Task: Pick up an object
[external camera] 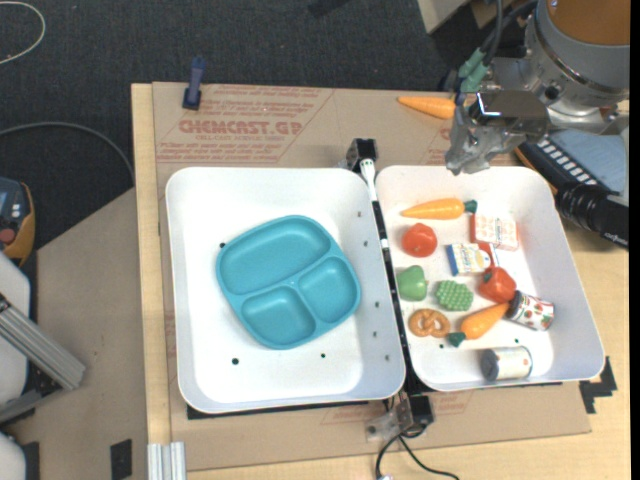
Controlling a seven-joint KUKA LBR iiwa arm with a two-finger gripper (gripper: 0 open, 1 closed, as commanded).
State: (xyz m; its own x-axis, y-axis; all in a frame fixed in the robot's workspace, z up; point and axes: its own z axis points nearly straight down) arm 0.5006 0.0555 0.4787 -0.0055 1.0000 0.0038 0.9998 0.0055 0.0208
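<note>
The right bin (570, 268) holds several toy foods. A carrot (432, 208) lies near its far edge, with a red tomato (420, 239) below it. A red-and-white carton (495, 230) and a small blue-and-white carton (470, 258) sit to the right. A green pepper (411, 282), a green bumpy piece (453, 295), a red pepper (497, 284), a pretzel (429, 322), a second carrot (482, 320) and two small cans (530, 312) (505, 363) fill the near half. My gripper (466, 156) hangs over the bin's far rim, above and right of the first carrot, and nothing is seen in it.
A blue divided plate (288, 280) lies in the left bin (190, 268). Another carrot (428, 106) rests on the cardboard behind the right bin. A black clip (362, 153) sits between the bins at the back. Cables and dark gear crowd the right side.
</note>
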